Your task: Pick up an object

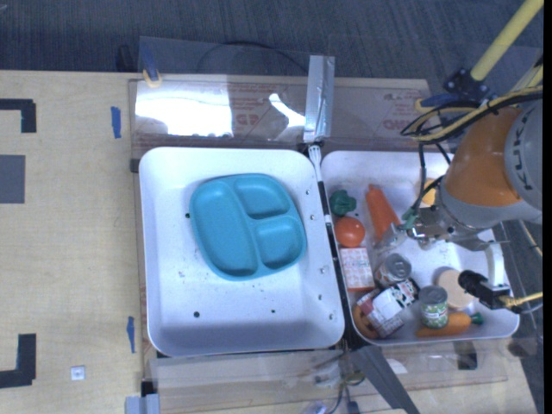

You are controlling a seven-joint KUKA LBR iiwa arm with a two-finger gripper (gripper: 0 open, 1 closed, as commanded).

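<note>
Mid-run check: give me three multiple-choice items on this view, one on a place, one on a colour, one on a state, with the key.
1. Where does the divided plate lie?
A. In the left bin
B. In the right bin
C. On the bench outside the bins

2. What colour is that plate?
A. Red
B. Blue
C. Yellow

3. How does the carrot lie?
A. Standing on the plate
B. Flat on the right bin's floor
C. Outside both bins

Key: 1 A, the plate sits alone in the left bin; 2 B, it is light blue; 3 B, the carrot lies flat beside the tomato in the right bin.
</note>
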